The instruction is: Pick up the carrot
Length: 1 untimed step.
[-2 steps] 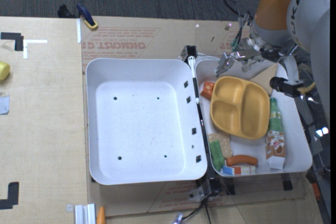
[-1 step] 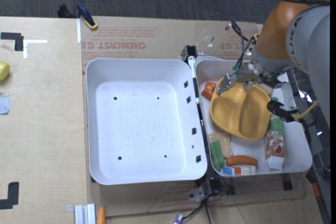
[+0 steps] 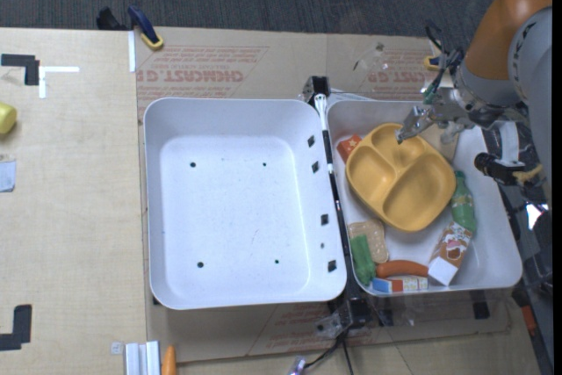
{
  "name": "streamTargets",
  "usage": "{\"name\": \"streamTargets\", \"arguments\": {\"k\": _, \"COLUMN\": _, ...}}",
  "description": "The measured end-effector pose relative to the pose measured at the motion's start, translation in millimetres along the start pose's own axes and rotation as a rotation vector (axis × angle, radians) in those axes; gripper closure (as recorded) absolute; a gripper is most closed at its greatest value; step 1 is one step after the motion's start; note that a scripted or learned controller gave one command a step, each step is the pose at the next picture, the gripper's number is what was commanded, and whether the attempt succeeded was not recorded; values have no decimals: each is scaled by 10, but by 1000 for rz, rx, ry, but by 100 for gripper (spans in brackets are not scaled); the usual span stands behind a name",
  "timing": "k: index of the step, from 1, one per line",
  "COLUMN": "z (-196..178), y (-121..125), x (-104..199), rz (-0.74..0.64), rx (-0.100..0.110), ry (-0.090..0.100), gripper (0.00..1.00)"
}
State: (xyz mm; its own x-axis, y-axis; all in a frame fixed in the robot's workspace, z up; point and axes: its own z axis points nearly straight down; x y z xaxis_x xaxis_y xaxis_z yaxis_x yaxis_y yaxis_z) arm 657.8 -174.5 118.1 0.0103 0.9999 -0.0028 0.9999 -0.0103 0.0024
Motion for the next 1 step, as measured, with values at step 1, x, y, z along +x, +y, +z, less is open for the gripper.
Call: {"name": "streamTargets", "arguments": {"k": 1, "z": 238, "y": -596, "x": -284, "rz": -189, "rx": -2, "ry": 1, "gripper": 0}}
